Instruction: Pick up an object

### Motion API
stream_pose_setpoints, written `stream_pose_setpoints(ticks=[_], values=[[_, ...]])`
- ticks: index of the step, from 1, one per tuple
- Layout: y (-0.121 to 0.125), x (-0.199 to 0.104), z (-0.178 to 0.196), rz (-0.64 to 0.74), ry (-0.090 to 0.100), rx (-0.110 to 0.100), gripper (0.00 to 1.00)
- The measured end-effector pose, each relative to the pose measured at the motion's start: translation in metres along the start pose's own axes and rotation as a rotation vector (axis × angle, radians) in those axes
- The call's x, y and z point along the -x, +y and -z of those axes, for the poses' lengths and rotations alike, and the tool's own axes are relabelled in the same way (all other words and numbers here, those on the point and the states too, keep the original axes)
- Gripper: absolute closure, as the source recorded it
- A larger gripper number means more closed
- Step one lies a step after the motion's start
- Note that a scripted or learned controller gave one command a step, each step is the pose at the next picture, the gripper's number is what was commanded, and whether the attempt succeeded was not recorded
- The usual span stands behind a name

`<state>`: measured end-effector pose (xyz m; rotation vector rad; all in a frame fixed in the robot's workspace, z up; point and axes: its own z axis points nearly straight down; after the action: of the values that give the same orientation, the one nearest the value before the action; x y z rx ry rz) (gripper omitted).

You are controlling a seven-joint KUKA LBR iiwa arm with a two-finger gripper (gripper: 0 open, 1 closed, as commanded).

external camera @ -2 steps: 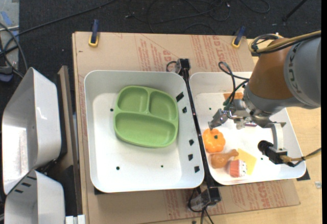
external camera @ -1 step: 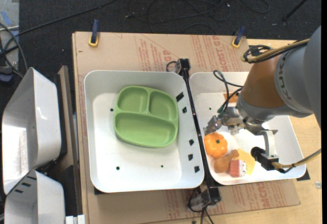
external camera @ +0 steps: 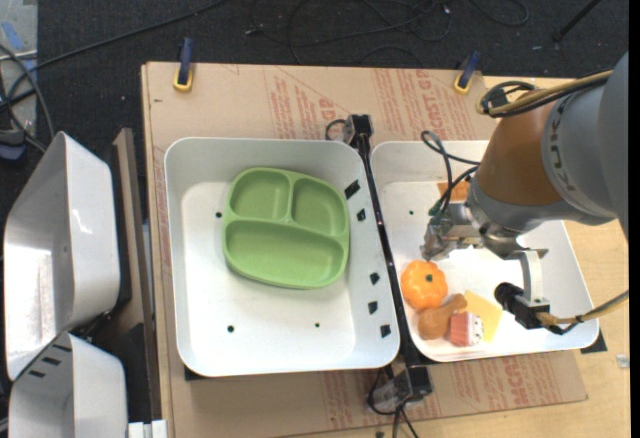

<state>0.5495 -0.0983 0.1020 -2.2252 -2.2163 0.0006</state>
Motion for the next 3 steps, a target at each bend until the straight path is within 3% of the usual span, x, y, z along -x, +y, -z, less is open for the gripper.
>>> stream_pose_setpoints(ticks=[3], values=[[-0.003,0.005,0.145,0.007,-0.002,0.007,1.0]])
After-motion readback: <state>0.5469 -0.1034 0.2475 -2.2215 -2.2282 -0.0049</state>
